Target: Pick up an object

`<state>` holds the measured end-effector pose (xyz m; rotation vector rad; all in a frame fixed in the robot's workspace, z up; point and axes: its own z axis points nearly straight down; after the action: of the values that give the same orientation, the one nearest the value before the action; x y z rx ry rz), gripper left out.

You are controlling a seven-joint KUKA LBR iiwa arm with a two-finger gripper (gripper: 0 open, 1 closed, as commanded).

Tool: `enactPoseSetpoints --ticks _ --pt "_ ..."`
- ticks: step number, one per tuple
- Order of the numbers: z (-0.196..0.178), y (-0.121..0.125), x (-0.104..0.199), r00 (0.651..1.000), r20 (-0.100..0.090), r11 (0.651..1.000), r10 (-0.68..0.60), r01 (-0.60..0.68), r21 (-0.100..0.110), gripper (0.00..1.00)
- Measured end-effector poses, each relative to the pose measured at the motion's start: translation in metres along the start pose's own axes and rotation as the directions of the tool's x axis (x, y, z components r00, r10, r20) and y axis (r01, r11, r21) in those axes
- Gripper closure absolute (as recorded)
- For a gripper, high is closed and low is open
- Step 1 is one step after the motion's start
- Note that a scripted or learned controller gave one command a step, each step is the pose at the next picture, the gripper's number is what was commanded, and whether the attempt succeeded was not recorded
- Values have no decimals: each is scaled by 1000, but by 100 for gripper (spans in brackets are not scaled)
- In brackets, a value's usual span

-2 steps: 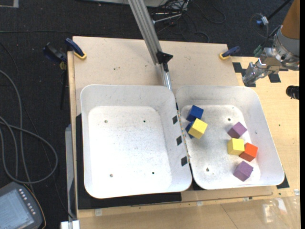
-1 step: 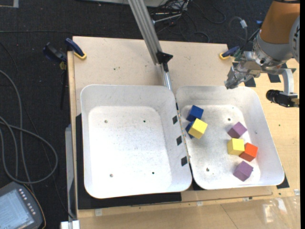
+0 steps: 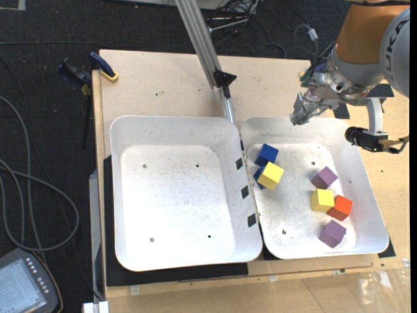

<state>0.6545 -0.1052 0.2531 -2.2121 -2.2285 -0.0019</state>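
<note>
Above the far rim of the right bin [image 3: 365, 194], your hand [image 3: 303, 114] hangs off the grey arm with the orange band [image 3: 365, 25], and nothing sits between its tips. You cannot tell from this angle whether it is released or clenched; the tips blur into one dark shape.

Every candidate lies below and nearer the camera than the hand. Closest to it, slightly toward the left bin [image 3: 172, 188], you have the blue cube [image 3: 266, 154] touching the yellow cube [image 3: 271, 175], both hard against the wall the two bins share. Farther from the hand, toward the near corner, the rest form a loose cluster: a purple cube [image 3: 324, 177], a second yellow cube [image 3: 322, 199] touching the orange cube [image 3: 340, 207], and another purple cube [image 3: 333, 233] nearest the front rim.

You are at the approach step, by the look of it: hand up, no object chosen or touched. The next move calls for picking one target and descending straight over it. The front purple cube stands apart from its neighbours and looks the cleanest grasp. The blue and yellow pair would likely crowd the hand against the bin wall, so expect a nudge rather than a grip there. Nothing on the tabletop [image 3: 169, 83] outside the bins obstructs the descent.
</note>
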Motion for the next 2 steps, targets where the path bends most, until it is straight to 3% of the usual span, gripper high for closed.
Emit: enactPoseSetpoints --ticks 1,2 --pt "5 -19 52 1000 0 1000 0 0 1 100" --pt "5 -19 99 1000 1 1000 0 0 0 100"
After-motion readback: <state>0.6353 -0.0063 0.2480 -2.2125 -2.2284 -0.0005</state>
